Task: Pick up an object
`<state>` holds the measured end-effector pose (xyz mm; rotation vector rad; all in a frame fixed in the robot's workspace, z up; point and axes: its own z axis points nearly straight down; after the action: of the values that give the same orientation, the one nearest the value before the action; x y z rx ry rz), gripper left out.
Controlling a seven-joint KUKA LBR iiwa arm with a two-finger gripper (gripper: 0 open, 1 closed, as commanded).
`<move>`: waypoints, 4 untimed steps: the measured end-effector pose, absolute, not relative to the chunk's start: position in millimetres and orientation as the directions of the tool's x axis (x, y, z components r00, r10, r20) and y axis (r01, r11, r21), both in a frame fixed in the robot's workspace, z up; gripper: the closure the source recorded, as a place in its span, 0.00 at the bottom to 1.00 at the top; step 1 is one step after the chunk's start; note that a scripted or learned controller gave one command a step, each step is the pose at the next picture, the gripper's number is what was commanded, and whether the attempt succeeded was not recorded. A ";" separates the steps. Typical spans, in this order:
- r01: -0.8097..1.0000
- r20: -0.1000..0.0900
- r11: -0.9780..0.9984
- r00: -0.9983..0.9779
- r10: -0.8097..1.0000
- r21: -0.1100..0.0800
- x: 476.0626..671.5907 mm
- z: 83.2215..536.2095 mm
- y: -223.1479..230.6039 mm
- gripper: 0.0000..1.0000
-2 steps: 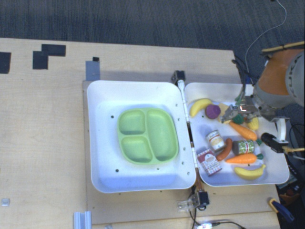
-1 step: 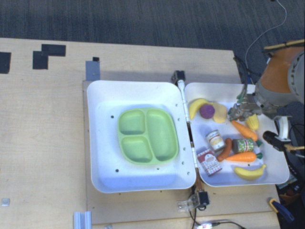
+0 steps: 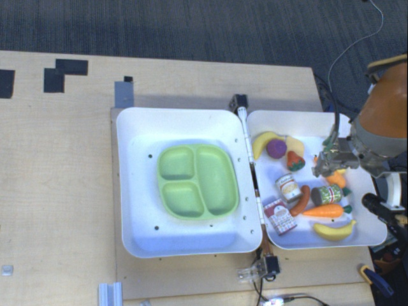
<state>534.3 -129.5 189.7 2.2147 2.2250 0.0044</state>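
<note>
You have a heap of toy food in the right bin (image 3: pixel 376 234): a yellow banana (image 3: pixel 261 142) at the far left with a purple ball (image 3: pixel 276 148) touching it, a small red and green piece (image 3: pixel 294 161) just right of that, a small labelled can (image 3: pixel 288 187) near the middle, a brown sausage (image 3: pixel 301 198) beside it, a dark can (image 3: pixel 326 194) lying on its side, an orange carrot (image 3: pixel 324 212), a second banana (image 3: pixel 334 231) along the near wall, and a red carton (image 3: pixel 279 217) at the near left.

The end effector (image 3: pixel 330 160) hangs over the right part of this bin, above an orange item (image 3: pixel 336 179) that it partly hides. You cannot tell whether it is open or closed; its tip is a dark blur, and nothing is clearly seen between the prongs. The arm (image 3: pixel 386 116) above it is cut off at the right edge.

The left bin (image 3: pixel 131 171) holds a green three-compartment tray (image 3: pixel 197 180).

Both bins sit on a pale wooden table (image 3: pixel 57 190) with black marks (image 3: pixel 60 75) at its far left. Beyond the table lies dark grey carpet (image 3: pixel 191 18), and a thin cable (image 3: pixel 357 40) trails across it at the far right.
</note>
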 end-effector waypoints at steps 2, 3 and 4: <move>1.000 0.000 0.003 -0.003 1.000 0.004 555.8 102.9 -112.2 0.00; 1.000 0.000 0.005 -0.005 1.000 0.006 556.8 113.4 -111.3 1.00; 1.000 0.002 0.007 -0.007 1.000 0.005 487.9 206.9 -13.1 1.00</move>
<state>487.9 -13.1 206.9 2.2130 2.2275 0.0074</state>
